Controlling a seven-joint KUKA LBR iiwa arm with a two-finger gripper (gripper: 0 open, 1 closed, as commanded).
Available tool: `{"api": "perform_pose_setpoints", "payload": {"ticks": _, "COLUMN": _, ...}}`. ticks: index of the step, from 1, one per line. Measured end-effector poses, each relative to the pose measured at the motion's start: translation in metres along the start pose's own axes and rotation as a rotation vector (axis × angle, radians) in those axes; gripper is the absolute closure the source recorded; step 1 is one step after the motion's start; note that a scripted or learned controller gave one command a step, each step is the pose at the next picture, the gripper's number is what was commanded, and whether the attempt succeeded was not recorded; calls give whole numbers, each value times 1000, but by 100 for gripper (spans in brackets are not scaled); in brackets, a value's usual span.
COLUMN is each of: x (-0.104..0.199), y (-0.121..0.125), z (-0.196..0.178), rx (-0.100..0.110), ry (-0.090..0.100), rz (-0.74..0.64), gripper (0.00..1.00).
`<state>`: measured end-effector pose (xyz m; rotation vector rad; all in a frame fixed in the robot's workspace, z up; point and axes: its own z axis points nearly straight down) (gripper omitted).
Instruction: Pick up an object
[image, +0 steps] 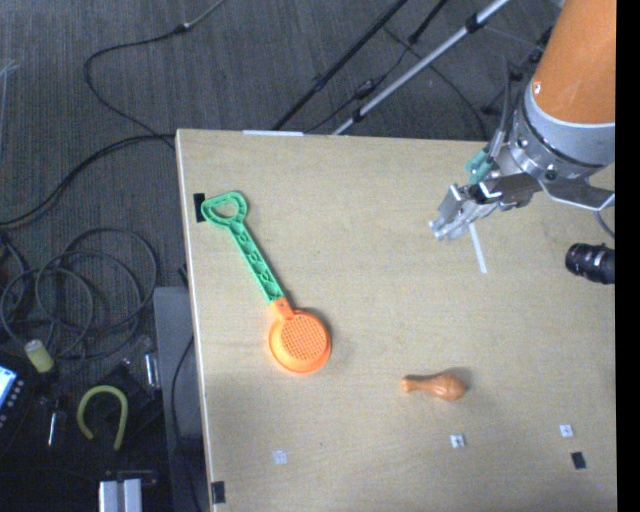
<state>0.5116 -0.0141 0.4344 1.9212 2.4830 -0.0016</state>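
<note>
While the arm hung over the pale wooden counter (380, 200), its pincer (452, 222) sat well apart from the green-handled orange plastic sieve (270, 300) and the small orange drumstick-shaped toy (436, 385); I couldn't tell its grip, likely still choosing.

Light tan wooden tabletop (400, 300) fills centre and right of frame. Dark grey carpet floor (90, 120) at left and top. Black cables (75, 290) coil at left; pale tripod legs (420, 60) cross upper middle. Even overhead light
</note>
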Motion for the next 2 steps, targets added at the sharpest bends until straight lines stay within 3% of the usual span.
{"api": "perform_pose_setpoints", "payload": {"ticks": 1, "x": -1, "y": 1, "z": -9, "rx": 0, "ry": -3, "rz": 3, "gripper": 100}}
{"api": "perform_pose_setpoints", "payload": {"ticks": 2, "x": 58, "y": -15, "z": 246, "rx": 5, "ry": 5, "rz": -120, "gripper": 100}}
